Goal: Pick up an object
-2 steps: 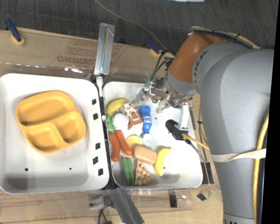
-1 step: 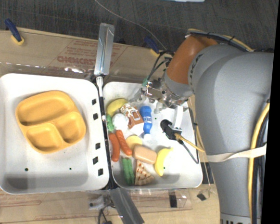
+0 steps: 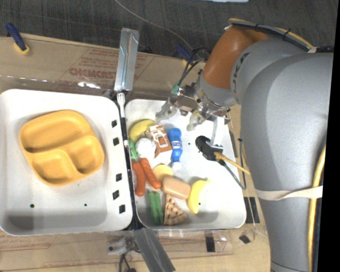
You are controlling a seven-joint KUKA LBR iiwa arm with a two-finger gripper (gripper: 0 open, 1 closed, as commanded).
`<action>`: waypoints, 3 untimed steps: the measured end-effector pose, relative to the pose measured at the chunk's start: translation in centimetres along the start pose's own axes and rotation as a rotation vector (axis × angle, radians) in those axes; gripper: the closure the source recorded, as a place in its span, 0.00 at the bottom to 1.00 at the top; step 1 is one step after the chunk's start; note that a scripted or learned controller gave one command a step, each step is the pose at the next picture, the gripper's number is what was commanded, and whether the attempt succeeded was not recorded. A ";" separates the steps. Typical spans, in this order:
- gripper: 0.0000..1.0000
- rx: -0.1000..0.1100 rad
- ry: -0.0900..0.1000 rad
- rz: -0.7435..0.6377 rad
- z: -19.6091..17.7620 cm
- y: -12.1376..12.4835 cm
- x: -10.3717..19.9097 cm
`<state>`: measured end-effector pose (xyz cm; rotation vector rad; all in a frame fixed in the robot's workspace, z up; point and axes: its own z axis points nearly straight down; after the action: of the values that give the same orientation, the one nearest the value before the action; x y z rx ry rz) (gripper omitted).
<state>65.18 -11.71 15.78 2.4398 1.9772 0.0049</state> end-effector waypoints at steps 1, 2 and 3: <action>0.00 -0.014 0.004 0.009 4.5 -1.9 -1.9; 0.00 0.001 -0.001 0.059 -0.7 -4.3 -2.3; 0.00 -0.016 0.003 0.028 4.4 -3.1 -3.0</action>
<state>61.58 -14.01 11.36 2.4592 1.9362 0.0250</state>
